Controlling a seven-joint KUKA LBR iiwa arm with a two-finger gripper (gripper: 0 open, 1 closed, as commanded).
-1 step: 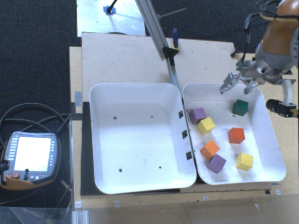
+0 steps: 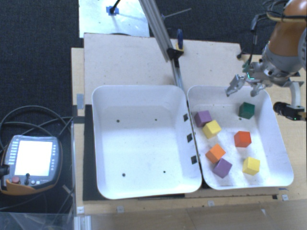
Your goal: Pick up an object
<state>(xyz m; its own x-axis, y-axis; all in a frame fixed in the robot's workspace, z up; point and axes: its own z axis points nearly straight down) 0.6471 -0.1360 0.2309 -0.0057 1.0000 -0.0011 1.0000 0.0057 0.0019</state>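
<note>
- The jaws [image 2: 245,86] are hanging over the far edge of the right bin [image 2: 280,143], at about one o'clock from that bin's middle; their fingers are standing spread apart, with nothing between them.
- The green cube [image 2: 247,110] is sitting just at six o'clock from the jaws, apart from them, near the bin's far wall.
- The grey arm with its orange band [image 2: 288,40] is reaching in from three o'clock, above the bin's far right corner.
- The purple cube [image 2: 202,118] is lying at the bin's left side, at about ten o'clock from its middle, and a yellow cube [image 2: 212,128] is sitting just beside it at five o'clock, seemingly touching it.
- The red-orange cube [image 2: 242,139] is resting near the middle of the bin, at six o'clock from the green one.
- An orange cube [image 2: 215,153] is sitting at seven o'clock from the middle, with a second purple cube [image 2: 222,167] right against it at five o'clock.
- A second yellow cube [image 2: 251,165] is lying toward the near right, well apart from the purple one beside it.
- The left bin [image 2: 103,143] is standing edge to edge with the right one on the tabletop [image 2: 129,61].
- A handheld control pendant [image 2: 29,164] with a pale screen is lying at nine o'clock, off the tabletop, with black cables looping around it.
- A slanted metal pole [image 2: 156,20] is rising from twelve o'clock, between the two bins' far corners.
</note>
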